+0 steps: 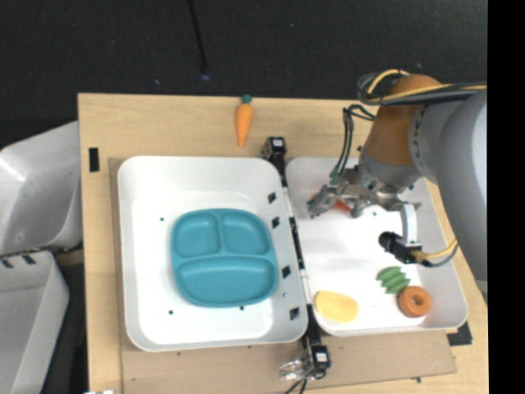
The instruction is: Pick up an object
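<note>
Hand (332, 201) hovered low at far side of right bin (361, 318), finger state unclear; chip (336, 306), pod (393, 279), ring (415, 301) lay near edge; best centre over one, descend straight

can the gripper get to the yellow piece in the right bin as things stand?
Probably yes. The yellow piece lies alone in the right bin's near corner, with bare floor between it and the gripper.

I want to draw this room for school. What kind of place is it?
Probably a robot lab, not a kitchen. A grey robot arm with a gripper reaches over two white bins on a wooden bench. The food is toy food, like the carrot and donut.
</note>
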